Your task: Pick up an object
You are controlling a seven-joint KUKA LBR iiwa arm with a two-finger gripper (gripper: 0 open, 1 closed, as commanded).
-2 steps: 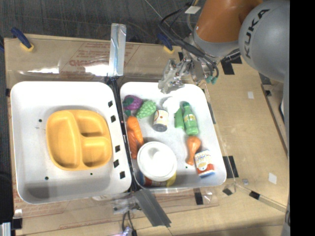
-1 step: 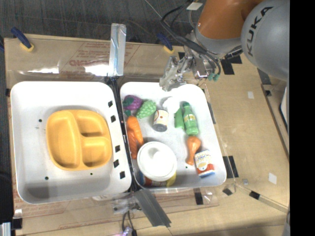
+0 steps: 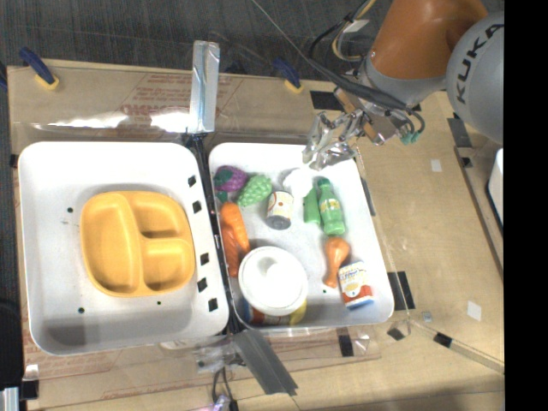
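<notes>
Hand (image 3: pixel 330 148) over right bin (image 3: pixel 370 229) rear | grip state unclear | arm (image 3: pixel 479 50) reads "KUK"

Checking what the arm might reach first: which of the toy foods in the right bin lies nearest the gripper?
The green bottle, lying just below the gripper near the right bin's upper right corner. The grapes, carrot and small can lie farther left.

tray (image 3: pixel 137 240) showing yellow | bottle (image 3: pixel 328 206) showing green | grapes (image 3: pixel 229 179) showing purple | carrot (image 3: pixel 233 235) showing orange | bins (image 3: pixel 51 178) showing white
</notes>
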